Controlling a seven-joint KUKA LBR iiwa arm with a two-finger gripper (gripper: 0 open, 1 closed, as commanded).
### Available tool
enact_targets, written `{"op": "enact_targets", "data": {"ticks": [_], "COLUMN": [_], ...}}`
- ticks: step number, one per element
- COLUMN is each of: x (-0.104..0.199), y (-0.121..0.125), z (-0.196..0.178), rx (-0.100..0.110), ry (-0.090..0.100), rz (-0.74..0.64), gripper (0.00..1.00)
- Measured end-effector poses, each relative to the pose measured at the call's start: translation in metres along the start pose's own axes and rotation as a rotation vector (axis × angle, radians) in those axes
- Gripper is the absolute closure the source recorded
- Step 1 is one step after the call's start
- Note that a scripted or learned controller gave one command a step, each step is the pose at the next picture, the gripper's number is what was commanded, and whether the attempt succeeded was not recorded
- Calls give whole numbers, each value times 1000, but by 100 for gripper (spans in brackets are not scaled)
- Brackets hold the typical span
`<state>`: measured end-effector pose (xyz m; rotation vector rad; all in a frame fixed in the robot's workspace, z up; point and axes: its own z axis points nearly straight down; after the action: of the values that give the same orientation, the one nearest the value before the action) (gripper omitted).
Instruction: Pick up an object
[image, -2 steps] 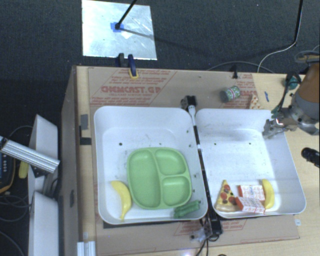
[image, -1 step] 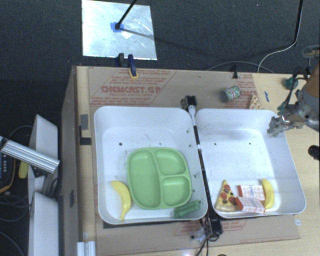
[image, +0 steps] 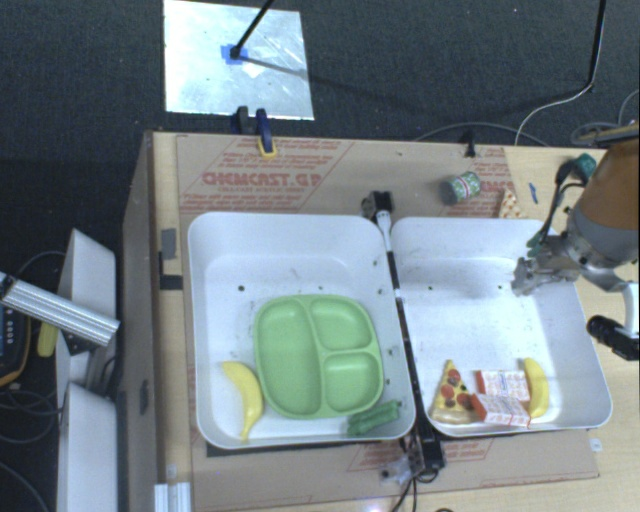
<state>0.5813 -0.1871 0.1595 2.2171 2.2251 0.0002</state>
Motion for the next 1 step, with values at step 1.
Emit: {"op": "enact_targets", "data": {"ticks": [1], "x": [-20], "y": [40], "z": [-8], "rx": [-3], "ry": [-1], "rz": [0], "gripper": [100]}}
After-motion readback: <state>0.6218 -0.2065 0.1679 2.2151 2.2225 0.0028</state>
